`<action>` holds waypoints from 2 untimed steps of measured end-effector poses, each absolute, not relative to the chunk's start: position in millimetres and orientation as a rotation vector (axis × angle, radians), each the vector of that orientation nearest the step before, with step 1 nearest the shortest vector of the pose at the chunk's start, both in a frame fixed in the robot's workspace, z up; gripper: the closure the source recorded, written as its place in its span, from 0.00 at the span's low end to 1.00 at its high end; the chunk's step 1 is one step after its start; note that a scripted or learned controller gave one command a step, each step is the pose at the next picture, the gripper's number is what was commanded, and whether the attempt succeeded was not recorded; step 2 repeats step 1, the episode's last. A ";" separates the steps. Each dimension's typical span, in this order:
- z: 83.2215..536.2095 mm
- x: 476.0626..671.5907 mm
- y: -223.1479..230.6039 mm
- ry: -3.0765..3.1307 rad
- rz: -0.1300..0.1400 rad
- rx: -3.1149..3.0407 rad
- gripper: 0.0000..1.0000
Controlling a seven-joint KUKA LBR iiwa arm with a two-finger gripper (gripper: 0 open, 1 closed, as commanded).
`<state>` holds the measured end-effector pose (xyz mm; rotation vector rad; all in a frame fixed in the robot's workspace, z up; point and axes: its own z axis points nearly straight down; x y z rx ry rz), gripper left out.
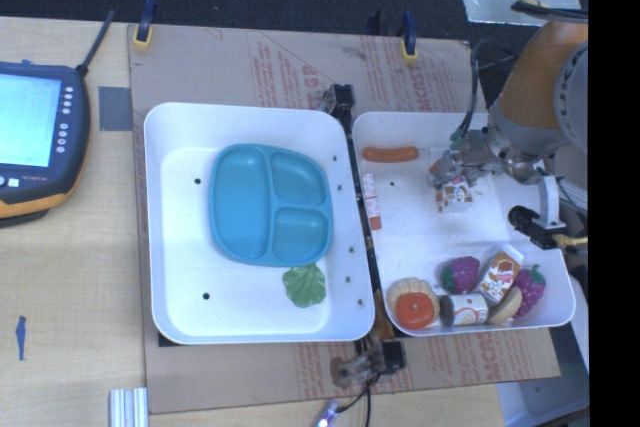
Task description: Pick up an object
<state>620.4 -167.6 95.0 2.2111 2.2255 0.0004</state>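
Observation:
My gripper (455, 167) hangs over the upper middle of the right bin (400, 215), reaching in from the right. Directly below it in the view is a small white and red carton (455, 197), touching or very close to the gripper's tip; I cannot tell whether it is held. A small orange piece (437, 170) shows at the gripper's left side. A brown sausage (390, 154) lies to the left of the gripper near the bin's back wall.
At the right bin's front lie a purple fruit (460, 272), an orange-topped round item (412, 303), a small can (463, 309), a packet (500, 275) and purple grapes (531, 287). The left bin (175, 215) holds a blue divided plate (270, 205) and a green lettuce leaf (305, 285).

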 end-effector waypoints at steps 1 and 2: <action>93.5 634.1 -115.1 2.232 -0.011 2.219 1.00; 93.5 634.1 -115.1 2.232 -0.011 2.219 1.00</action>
